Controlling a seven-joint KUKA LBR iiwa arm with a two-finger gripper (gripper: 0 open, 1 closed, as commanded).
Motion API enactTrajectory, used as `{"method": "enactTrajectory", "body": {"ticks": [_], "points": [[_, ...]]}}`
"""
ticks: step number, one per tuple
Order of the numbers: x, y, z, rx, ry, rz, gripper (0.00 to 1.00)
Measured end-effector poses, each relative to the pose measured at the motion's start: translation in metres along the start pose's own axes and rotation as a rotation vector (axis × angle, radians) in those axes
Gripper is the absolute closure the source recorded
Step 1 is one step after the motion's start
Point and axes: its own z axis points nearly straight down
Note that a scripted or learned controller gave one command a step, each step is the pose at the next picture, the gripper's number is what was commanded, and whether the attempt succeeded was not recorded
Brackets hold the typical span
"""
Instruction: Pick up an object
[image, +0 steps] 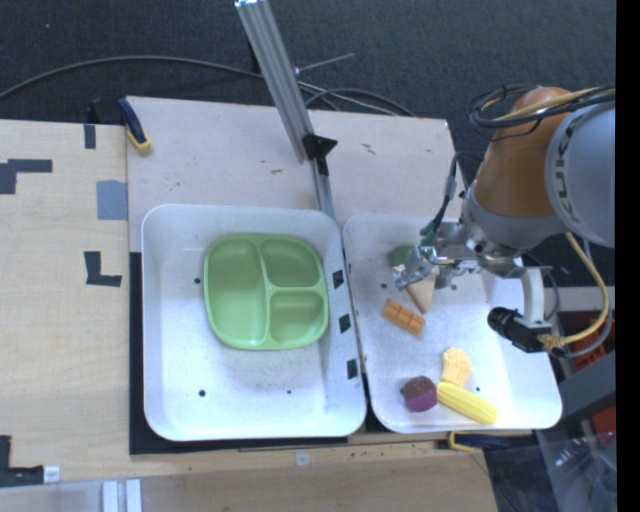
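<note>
My gripper (427, 274) hangs low over the back part of the right bin (520, 390), open. A tan wedge-shaped piece (421, 295) lies right under its fingertips, and I cannot tell whether they touch it. A small green item (403, 256) sits just left of the gripper, partly hidden by it. An orange waffle-like block (403, 317) lies a little in front of the wedge. Toward the bin's front lie a pale yellow piece (456, 366), a purple item (419, 393) and a yellow corn cob (467, 403).
The left bin (170, 380) holds a green divided plate (266, 291). A grey metal pole (283, 80) slants in from the back above the bins' dividing wall. Black cables lie behind the bench, and the arm's body (530, 180) covers the right bin's back right.
</note>
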Motion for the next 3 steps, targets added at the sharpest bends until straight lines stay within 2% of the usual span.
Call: {"method": "enactTrajectory", "body": {"ticks": [3], "points": [[0.159,-0.033,0.005,0.002,-0.001,-0.001,1.0]]}}
